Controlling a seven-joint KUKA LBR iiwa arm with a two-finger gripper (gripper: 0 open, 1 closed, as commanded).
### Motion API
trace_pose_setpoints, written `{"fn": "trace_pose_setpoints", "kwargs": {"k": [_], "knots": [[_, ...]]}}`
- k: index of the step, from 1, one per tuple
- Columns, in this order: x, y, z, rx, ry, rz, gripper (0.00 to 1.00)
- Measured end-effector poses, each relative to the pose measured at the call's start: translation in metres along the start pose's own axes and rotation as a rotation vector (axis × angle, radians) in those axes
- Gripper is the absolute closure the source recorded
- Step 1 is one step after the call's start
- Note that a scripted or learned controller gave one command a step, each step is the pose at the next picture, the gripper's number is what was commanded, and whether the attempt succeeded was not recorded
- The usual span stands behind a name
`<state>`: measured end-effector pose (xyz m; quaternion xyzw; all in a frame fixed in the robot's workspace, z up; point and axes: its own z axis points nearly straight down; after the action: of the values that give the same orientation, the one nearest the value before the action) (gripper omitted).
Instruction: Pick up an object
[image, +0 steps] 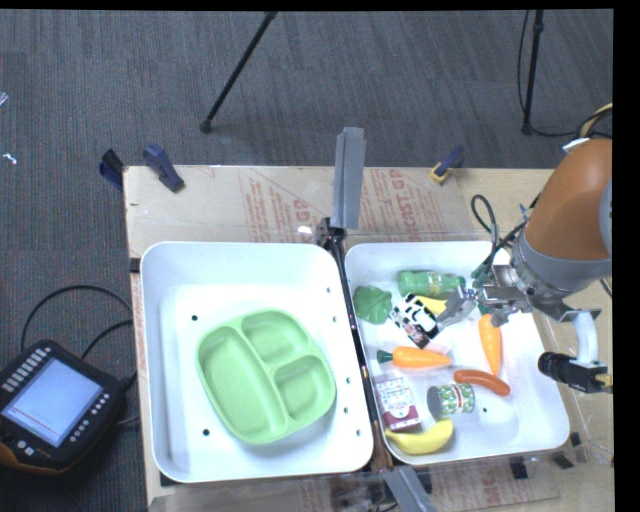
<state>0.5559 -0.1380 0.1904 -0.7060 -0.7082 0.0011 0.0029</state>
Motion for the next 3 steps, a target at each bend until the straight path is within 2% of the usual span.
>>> {"fn": "trace_pose_setpoints", "kwargs": {"k": [1,2,3], "knots": [[0.033,0.027,0.089,0.001,0.0,-0.05,0.0],[0.03,0.049,0.104,-0.002,-0.001,0.077,0.0],[0.029,0.049,0.094,-0.001,0.001,0.079,1.0]]}}
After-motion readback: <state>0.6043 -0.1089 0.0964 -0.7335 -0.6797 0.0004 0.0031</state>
